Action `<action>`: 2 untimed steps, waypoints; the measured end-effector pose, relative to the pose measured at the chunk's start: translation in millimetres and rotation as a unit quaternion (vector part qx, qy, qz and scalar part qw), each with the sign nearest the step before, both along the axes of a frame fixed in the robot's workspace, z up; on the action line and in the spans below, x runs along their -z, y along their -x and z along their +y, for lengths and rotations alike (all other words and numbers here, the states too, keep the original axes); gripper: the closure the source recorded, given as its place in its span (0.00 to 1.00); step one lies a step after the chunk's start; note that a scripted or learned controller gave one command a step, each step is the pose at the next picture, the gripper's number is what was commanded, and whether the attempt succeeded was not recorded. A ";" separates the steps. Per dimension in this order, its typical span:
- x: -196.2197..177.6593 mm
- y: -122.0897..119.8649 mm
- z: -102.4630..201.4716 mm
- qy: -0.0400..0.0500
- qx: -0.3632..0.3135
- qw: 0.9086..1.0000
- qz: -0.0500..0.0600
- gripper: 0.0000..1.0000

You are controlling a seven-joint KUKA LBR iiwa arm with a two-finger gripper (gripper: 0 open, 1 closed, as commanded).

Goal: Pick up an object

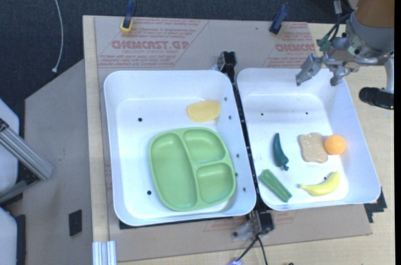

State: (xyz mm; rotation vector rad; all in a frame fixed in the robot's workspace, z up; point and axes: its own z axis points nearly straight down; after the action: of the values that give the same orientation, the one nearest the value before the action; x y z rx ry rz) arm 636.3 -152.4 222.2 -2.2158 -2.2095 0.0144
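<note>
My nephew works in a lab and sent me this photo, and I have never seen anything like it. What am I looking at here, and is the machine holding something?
This is one photo from a camera fixed above a bench, looking down at a slant. The grey thing at the upper right is a robot arm; its gripper, a two-finger claw, hangs open over the back edge of the right bin and holds nothing. That bin contains toy food: an orange, a slice of bread, a banana, a dark green pepper and a light green vegetable piece. The left bin holds a green divided plate and a pale yellow piece behind it.
</note>
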 end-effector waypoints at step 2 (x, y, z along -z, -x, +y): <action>34.6 2.8 3.4 0.001 -0.001 1.000 -0.005 0.00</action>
State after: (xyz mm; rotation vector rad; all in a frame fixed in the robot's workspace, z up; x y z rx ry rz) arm 633.5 -149.0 187.6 -2.2183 -2.2184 0.0047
